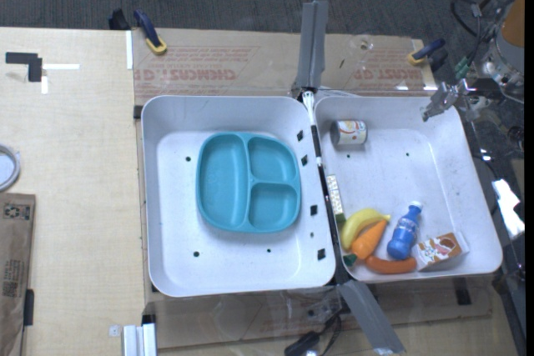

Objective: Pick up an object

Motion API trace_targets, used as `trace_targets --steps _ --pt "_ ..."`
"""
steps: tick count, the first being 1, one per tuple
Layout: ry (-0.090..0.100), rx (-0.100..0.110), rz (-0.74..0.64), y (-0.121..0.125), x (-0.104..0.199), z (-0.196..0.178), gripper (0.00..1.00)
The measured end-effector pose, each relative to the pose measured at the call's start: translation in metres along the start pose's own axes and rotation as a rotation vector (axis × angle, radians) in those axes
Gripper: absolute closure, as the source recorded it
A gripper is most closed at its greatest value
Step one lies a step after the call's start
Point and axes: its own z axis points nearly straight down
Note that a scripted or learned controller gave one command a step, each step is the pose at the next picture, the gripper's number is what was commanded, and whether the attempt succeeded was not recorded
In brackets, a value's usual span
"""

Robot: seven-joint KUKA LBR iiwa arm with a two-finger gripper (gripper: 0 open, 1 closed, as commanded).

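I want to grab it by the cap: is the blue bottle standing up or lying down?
Lying down. The blue bottle rests on its side in the right bin, cap toward the far wall.

I see a blue divided plate (249, 181) in the left bin (158, 204); a can (350, 132), banana (360, 223), carrot (366, 239) and bottle (403, 232) lie in the right bin (450, 171).

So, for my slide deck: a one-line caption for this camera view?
Gripper poised at the right bin's far corner; toys clustered near its front, teal plate in the left bin.
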Motion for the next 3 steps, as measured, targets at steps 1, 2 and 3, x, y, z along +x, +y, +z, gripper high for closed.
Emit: trace_targets --steps 1,2,3 --pt "0.016 0.013 0.053 -0.130 0.002 0.114 0.00" --pt "0.002 0.003 0.323 -0.164 0.034 0.119 0.00" --pt "0.002 0.004 0.326 -0.164 0.033 0.111 1.00"
